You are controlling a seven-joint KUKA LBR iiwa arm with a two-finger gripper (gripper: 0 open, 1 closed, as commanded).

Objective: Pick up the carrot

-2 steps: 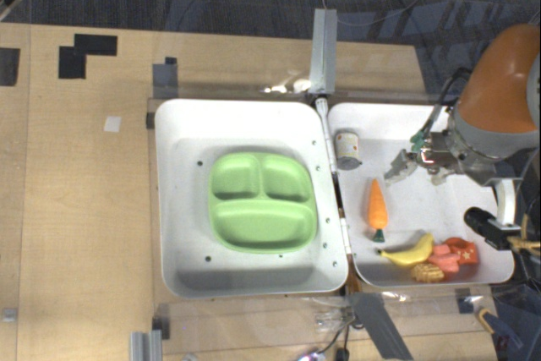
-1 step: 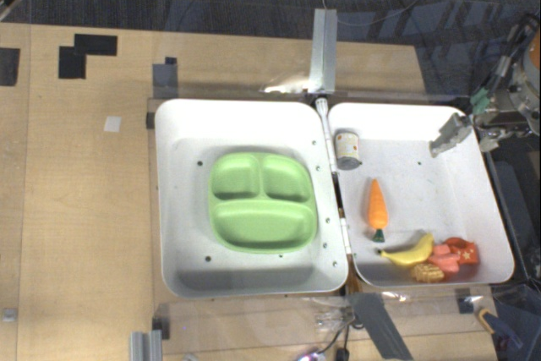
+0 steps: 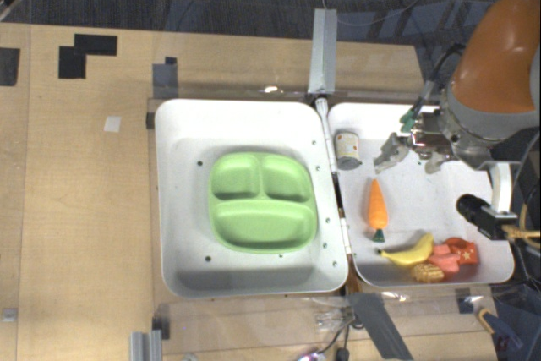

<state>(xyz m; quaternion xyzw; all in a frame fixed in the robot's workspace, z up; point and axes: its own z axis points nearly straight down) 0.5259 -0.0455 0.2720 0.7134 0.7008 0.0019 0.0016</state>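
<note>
Approach step: carrot lies untouched in the right bin, lower centre-right of frame.
I see the gripper open and empty, above-right of it; next I must lower over the carrot and close.

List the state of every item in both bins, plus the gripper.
carrot: lying loose in right bin
banana: lying below carrot
can: lying at bin's left wall
green plate: flat in left bin
gripper: above right bin, holding nothing
</note>
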